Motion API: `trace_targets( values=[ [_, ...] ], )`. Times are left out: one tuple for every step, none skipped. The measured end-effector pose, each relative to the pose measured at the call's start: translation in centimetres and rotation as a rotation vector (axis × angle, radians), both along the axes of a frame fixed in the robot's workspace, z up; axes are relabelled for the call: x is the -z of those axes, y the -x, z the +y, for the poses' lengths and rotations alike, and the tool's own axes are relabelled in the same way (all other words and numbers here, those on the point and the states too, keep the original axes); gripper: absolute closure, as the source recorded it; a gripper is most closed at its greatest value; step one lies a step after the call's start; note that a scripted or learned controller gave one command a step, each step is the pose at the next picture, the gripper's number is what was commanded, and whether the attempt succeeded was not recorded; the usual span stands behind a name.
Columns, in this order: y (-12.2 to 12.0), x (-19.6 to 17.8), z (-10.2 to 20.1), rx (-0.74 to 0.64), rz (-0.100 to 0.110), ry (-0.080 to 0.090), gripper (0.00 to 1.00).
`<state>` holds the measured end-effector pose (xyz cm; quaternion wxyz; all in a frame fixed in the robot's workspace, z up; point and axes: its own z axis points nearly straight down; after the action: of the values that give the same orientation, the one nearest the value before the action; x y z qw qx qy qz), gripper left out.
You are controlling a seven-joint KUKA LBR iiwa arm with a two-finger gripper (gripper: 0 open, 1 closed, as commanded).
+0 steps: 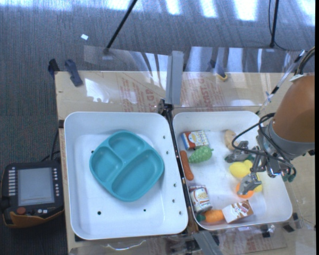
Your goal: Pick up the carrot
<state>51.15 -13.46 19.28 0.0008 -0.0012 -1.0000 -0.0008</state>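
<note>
The carrot, small and orange with a green end, lies at the front edge of the right bin, between a brown can and a small carton. My gripper hangs over the right side of that bin, behind and to the right of the carrot and apart from it. It is open, with one dark finger behind a yellow toy fruit and the other in front of it. An orange piece shows under the near finger.
The right bin also holds a red-and-white box, a green fruit, a sausage and a tan piece. The left bin bears a teal divided plate. A pendant lies at left.
</note>
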Motion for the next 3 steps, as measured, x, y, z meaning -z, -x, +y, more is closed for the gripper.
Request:
trace_targets(
  values=[
    [0.0,10.2,-6.7,0.104,0.002,-0.001,0.0],
    [2.2,9.6,-5.0,0.062,-0.044,0.011,0.0],
    [2.5,9.9,-5.8,0.448,-0.029,0.004,0.0]
  ],
)
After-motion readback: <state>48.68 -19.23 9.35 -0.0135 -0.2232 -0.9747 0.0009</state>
